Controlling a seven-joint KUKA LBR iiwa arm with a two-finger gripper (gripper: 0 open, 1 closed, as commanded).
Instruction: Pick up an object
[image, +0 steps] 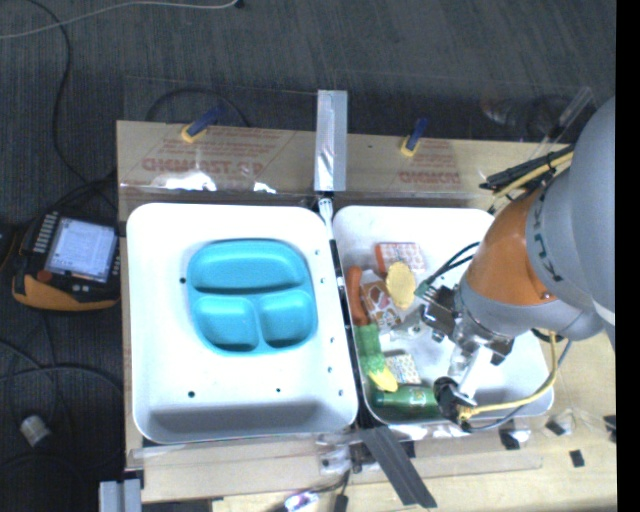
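Observation:
My gripper (436, 308) hangs low over the middle of the right bin (520, 385), at the end of the grey arm with its orange band. Just left of it lie a pale yellow object (400, 284) and a red and white box (400, 254). Below the gripper, near the bin's front, are a green bottle (405, 400), a yellow piece (383, 380) and a white packet (404, 365). A green item (369, 343) and an orange-red stick (355, 290) lie along the bin's left wall. The wrist hides whatever is beneath it.
The left bin (160, 390) holds a blue divided tray (252, 295). A metal divider post (331, 140) stands at the back between the bins. A yellow and black device (70, 260) sits off the bench to the left.

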